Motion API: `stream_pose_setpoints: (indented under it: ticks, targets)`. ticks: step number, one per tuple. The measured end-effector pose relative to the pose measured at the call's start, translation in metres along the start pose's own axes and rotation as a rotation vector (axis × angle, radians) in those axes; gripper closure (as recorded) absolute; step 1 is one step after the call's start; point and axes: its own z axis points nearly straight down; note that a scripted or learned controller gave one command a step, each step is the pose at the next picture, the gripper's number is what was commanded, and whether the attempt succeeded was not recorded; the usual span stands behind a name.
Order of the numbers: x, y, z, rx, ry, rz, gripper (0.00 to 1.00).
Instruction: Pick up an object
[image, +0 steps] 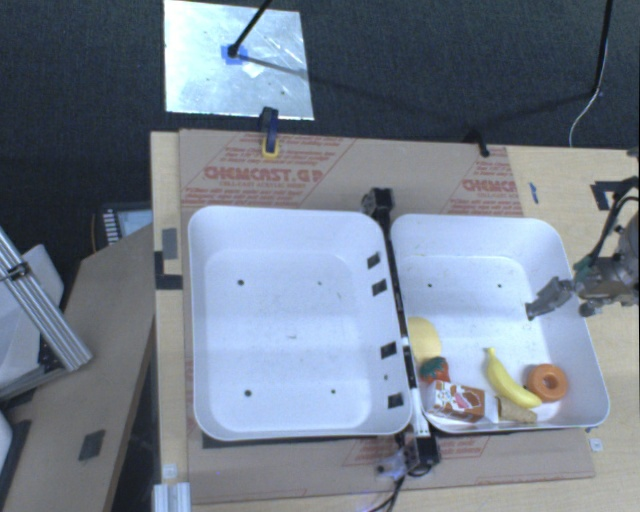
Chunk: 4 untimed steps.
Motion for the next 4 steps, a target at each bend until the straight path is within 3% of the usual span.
stream_pose_setpoints:
  ticks: [1, 2, 3, 4]
  targets:
    - [0.058, 0.039, 0.167, 0.003, 0.004, -0.006, 0.00]
    - [0.053, 0.039, 0.149, -0.003, -0.001, 0.000, 1.00]
    - [0.089, 0.099, 0.159, -0.006, 0.000, -0.006, 1.00]
    - [0.141, 0.140, 0.052, -0.015, 0.002, -0.008, 1.00]
